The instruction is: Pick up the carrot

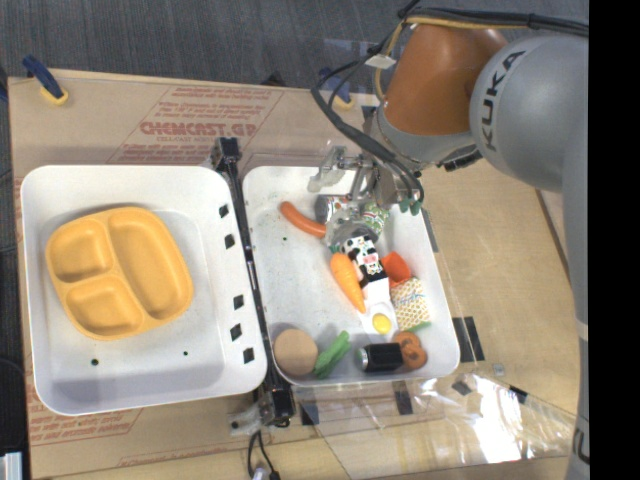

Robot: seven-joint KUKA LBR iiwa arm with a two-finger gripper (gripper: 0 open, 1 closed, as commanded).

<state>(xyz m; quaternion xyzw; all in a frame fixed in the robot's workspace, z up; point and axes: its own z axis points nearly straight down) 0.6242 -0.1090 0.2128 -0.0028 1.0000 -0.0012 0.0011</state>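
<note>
The carrot (347, 280) lies in the right bin (290, 298), right of frame centre. Its long axis runs diagonally: the green-topped thick end points to the upper left, the tapered tip to the lower right. A black-and-white carton (369, 260) lies just beside it on the right. The pincer (352, 206) hangs above the bin's upper part, near the carrot's thick end; its opening cannot be determined. A yellow divided plate (115, 268) occupies the left bin (60, 378).

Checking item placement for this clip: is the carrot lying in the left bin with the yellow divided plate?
No. The carrot lies in the right bin among the other toy foods, while the yellow divided plate sits alone in the left bin.
</note>
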